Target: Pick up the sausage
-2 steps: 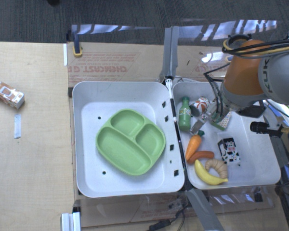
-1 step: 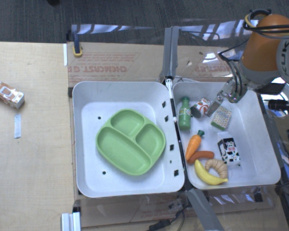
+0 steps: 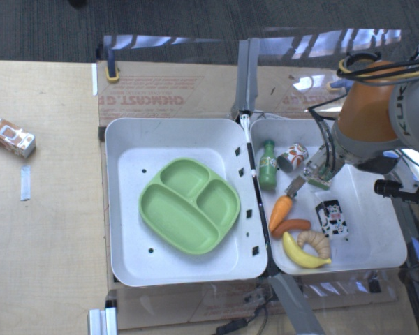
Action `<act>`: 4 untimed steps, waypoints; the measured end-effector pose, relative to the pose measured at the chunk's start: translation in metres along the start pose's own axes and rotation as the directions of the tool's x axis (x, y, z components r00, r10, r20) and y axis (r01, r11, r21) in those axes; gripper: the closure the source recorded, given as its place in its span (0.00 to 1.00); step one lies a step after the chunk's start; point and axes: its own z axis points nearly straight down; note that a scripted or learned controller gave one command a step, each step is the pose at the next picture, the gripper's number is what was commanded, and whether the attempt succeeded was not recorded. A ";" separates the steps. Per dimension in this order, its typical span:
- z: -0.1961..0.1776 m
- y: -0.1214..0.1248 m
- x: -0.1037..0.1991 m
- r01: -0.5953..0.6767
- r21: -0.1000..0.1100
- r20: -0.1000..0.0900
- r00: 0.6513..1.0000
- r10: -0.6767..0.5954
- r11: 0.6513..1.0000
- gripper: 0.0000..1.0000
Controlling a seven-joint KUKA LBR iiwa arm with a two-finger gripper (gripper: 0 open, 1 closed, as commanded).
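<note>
Orange sausage (image 3: 292, 225) lies between carrot (image 3: 280, 212) and banana (image 3: 302, 252); tool (image 3: 298, 182) grip unclear.

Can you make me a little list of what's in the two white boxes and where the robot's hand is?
left bin: a green plate with three sections
right bin: green bottle, carrot, sausage, banana, croissant, a small black-and-white carton, a can
sausage spot: lying between the carrot and the banana
gripper: low over the right bin, just above the carrot's top end, nothing seen in it
outside the bins: a small box on the bench at far left
</note>
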 end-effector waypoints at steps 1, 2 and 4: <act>-0.036 0.023 -0.059 0.084 0.008 -0.008 0.996 -0.084 0.996 0.00; 0.000 -0.005 -0.003 0.115 0.000 0.000 0.993 -0.115 0.993 0.00; 0.006 -0.017 0.015 0.166 0.009 -0.012 0.986 -0.166 0.986 0.00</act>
